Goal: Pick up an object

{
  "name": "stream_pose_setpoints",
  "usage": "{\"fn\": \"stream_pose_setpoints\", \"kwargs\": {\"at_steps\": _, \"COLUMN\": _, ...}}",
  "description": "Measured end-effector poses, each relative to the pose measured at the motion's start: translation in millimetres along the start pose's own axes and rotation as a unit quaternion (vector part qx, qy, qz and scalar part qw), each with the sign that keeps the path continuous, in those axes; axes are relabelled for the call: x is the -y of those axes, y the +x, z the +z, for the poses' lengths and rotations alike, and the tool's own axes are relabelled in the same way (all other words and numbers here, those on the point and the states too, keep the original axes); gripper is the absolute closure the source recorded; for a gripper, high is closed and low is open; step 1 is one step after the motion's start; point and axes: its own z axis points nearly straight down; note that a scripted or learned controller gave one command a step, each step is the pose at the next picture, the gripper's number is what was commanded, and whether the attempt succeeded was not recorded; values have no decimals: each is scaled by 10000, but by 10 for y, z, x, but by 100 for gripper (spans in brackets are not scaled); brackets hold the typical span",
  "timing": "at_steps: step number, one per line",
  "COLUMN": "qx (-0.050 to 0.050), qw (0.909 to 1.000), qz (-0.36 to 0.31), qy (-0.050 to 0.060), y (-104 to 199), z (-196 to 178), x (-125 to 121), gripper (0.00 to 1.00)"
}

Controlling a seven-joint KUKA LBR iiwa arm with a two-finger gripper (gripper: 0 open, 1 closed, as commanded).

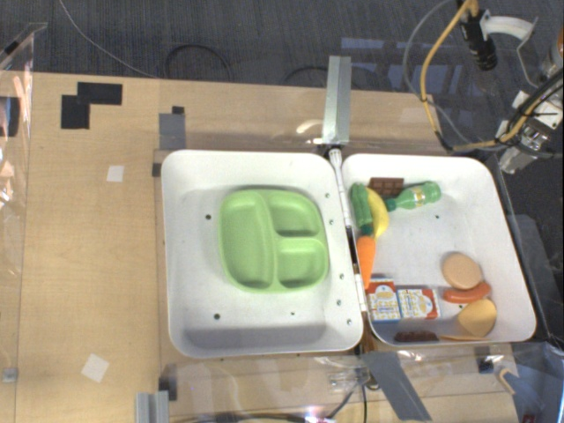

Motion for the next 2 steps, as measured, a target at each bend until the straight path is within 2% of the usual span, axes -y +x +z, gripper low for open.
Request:
{"fn": "stream_pose_setpoints", "kwargs": {"at_steps": 1, "qx": 5, "qw": 9861, "qz": -1659, "qy": -5, "y": -312, "z": 310, "x": -387, "gripper": 100}}
{"fn": "stream_pose_setpoints", "kwargs": {"at_steps": 2, "qx": -12, "qw": 9784, "qz": -2066, "qy": 0, "y": 140, "z": -153, "x": -49, "gripper": 100}}
